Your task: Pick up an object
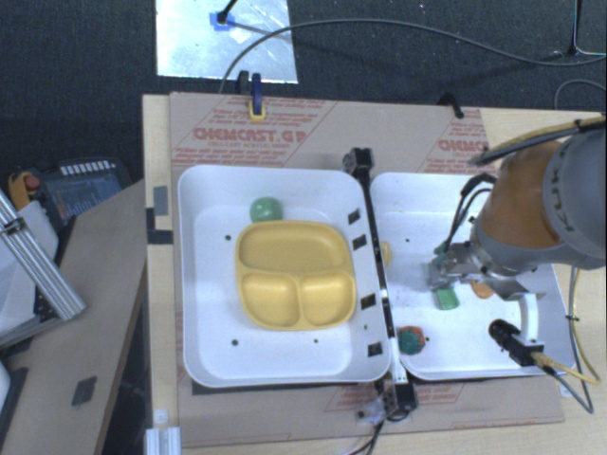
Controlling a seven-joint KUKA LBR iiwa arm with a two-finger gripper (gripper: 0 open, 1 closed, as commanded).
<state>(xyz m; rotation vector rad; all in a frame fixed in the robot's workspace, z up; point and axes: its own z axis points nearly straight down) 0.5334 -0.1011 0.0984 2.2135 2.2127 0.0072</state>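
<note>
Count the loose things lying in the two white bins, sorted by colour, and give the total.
Yellow: 2, the divided tray and a small piece at the right bin's left edge.
Green: 2, the ball and the block under the gripper.
Orange: 1, a piece partly hidden by the arm.
Teal and orange: 1, the small toy.
Total: 6

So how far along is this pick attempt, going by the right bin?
Done: the arm has reached into the right white bin, its hand low over a small green block. In hand: nothing visibly lifted; the block lies on the bin floor at the hand's tip. Left: closing on it and raising it. A small teal and orange object and the yellow divided plate in the left bin sit untouched.
</note>
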